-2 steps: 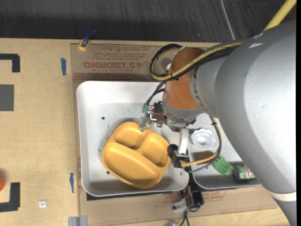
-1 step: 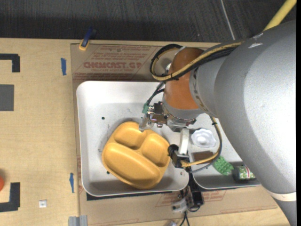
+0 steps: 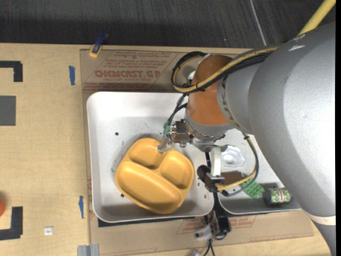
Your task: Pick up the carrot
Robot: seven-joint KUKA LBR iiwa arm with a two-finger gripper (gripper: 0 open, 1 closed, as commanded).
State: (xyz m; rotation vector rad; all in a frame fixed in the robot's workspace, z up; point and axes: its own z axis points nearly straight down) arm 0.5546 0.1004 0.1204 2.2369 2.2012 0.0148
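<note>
My gripper (image 3: 166, 143) hangs below the orange wrist band, over the left bin (image 3: 106, 116). It sits at the top edge of a large yellow lumpy object (image 3: 154, 177) and seems to touch it. That yellow object takes up the bin's lower middle. The grey arm covers most of the right bin (image 3: 266, 207). A small orange-red thing (image 3: 1, 207) lies at the far left edge of the bench, outside both bins; too little of it shows to name it.
In the right bin, beside the arm, lie a crumpled white item (image 3: 233, 156), a green piece (image 3: 254, 190) and a small green-and-white item (image 3: 278, 196). Cables (image 3: 213, 223) hang at the bins' front edge. Brown cardboard (image 3: 128, 71) lies under the bins.
</note>
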